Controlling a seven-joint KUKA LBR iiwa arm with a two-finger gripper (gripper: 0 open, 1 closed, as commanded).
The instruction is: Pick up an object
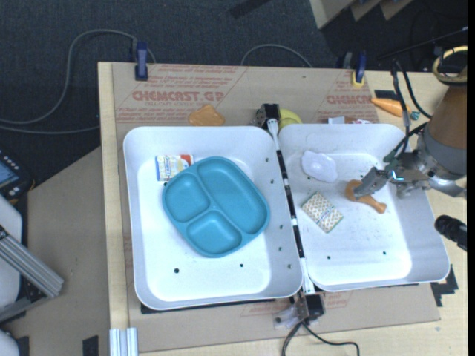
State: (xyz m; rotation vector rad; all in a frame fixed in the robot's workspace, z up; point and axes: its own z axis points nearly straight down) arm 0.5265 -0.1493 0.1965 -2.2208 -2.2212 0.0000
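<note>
In the right bin [415, 251] an orange stick-shaped object [377, 205] lies near the middle right. My gripper [369, 186] hangs low right over it and covers its middle, so only its rounded left end and lower right tip show. Whether the gripper touches it is unclear. To the left lie a white rounded lump [320, 167] and a small checkered packet [322, 212].
The left bin [148, 258] holds a blue divided plate [215, 205] and a small printed carton [173, 165]. Behind the bins on the bench sit an orange piece [206, 115], a yellow item [289, 117] and an orange carrot-like thing [389, 106]. Cables run by the arm at right.
</note>
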